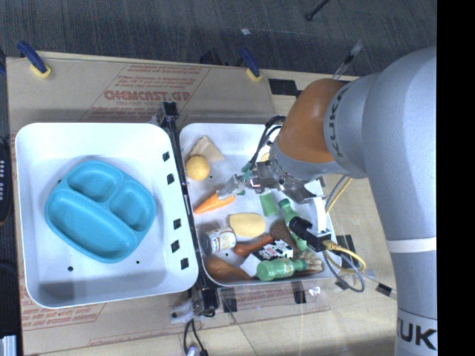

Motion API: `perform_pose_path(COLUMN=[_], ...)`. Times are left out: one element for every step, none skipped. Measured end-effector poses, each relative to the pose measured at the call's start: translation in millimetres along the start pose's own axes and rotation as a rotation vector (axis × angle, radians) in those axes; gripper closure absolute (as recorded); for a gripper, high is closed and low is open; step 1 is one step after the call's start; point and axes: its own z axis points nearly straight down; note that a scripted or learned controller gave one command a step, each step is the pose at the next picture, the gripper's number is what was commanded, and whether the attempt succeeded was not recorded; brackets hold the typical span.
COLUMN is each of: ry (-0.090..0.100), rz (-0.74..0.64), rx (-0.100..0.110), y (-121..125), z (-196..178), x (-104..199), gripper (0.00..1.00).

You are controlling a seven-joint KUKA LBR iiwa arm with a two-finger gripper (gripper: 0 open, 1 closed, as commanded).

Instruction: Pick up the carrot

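Observation:
The carrot (213, 202), orange with a small green top, lies flat in the right bin (223, 131) near its left wall, pointing down-left. My gripper (242, 183) hangs just up-right of the carrot's thick end, very close to it. The wrist and its orange band cover the bin's right side. The carrot looks to be resting on the bin floor, not lifted.
Around the carrot lie a yellow ball (197, 167), a beige piece (211, 150), a pale yellow lump (246, 225), a small can (221, 241), a green bottle (279, 269) and several other toys. The left bin (89, 129) holds a blue divided plate (100, 210).

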Motion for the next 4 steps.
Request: perform_pose_path(ry=[-0.001, 0.000, 0.005, 0.007], rz=[0.247, 0.257, 0.251, 0.091], rx=[-0.003, 0.004, 0.014, 0.022], y=[-9, -23, -23, -59], z=[7, 10, 1, -83], x=[18, 36, 37, 135], gripper=[0.00, 0.00, 1.00, 1.00])
